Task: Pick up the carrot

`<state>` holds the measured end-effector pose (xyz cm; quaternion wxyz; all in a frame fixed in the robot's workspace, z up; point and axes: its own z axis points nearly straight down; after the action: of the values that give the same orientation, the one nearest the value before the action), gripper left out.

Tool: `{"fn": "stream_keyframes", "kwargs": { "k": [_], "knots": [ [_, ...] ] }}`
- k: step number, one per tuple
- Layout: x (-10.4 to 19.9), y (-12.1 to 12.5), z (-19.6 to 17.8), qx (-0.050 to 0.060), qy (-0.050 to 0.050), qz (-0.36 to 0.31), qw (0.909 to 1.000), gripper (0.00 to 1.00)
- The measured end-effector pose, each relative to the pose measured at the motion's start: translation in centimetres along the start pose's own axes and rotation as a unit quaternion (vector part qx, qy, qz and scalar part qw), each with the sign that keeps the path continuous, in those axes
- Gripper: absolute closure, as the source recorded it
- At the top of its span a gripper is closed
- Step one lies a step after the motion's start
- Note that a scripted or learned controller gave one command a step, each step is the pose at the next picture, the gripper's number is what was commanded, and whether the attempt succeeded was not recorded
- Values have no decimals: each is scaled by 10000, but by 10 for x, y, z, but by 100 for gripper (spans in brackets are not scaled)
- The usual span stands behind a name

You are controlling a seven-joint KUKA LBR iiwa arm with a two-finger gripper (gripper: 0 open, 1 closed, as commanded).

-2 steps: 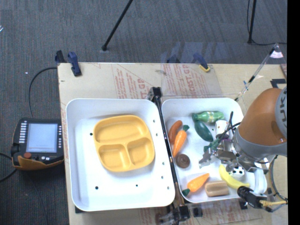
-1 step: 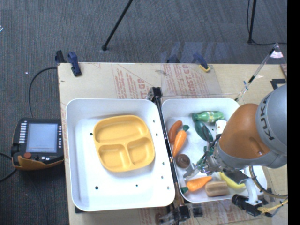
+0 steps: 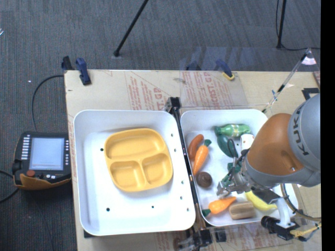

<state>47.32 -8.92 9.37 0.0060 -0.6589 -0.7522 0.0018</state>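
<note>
Two carrots lie in the right bin (image 3: 209, 116). One carrot (image 3: 200, 158), orange with a green top, rests near the bin's left wall beside a red-orange sausage-shaped piece (image 3: 194, 145). A smaller carrot (image 3: 222, 205) lies at the bin's front. My gripper (image 3: 231, 185) hangs low over the bin just above and to the right of that small carrot, under the orange wrist band (image 3: 275, 145). Nothing is visibly held in it.
The left bin (image 3: 91, 140) holds a yellow divided plate (image 3: 138, 159). Around the gripper lie a brown round piece (image 3: 204, 179), a yellow banana (image 3: 260, 201), a tan block (image 3: 242, 210), dark green (image 3: 228, 146) and light green vegetables (image 3: 233, 129), and a white item (image 3: 246, 139).
</note>
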Motion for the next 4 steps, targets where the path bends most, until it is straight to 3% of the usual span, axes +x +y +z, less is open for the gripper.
{"fn": "stream_keyframes", "kwargs": {
  "k": [1,2,3,4],
  "knots": [
    [0,0,0,0,-2,1,10000,0],
    [-1,-1,-8,19,11,47,10000,100],
    [0,-1,-8,19,10,43,10000,0],
    [-1,-2,-16,34,22,81,10000,100]
  ]
}}
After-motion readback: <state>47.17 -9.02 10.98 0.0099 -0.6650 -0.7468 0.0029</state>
